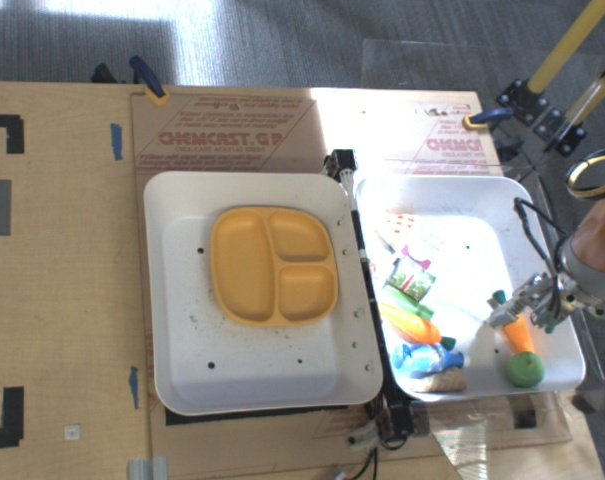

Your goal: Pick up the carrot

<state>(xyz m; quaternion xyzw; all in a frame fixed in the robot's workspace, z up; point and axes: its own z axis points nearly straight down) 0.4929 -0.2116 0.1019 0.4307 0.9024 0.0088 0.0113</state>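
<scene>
Hand (517,313) touching carrot (520,336)

We look down on two shallow white bins side by side on a brown cardboard-covered bench (62,268). In the left white bin (172,368) lies a yellow-orange divided plastic plate (274,266) with three compartments. The right white bin (452,203) is brightly lit and holds several toys: a small green-and-pink printed packet (411,279), an orange-and-yellow elongated toy with a green end (414,323), a blue toy (419,357) near the front wall, and a round green ball (525,369). At the right side of this bin we see the metal two-finger gripper (519,313) directly over a short orange carrot (520,335), just above the green ball.
</scene>
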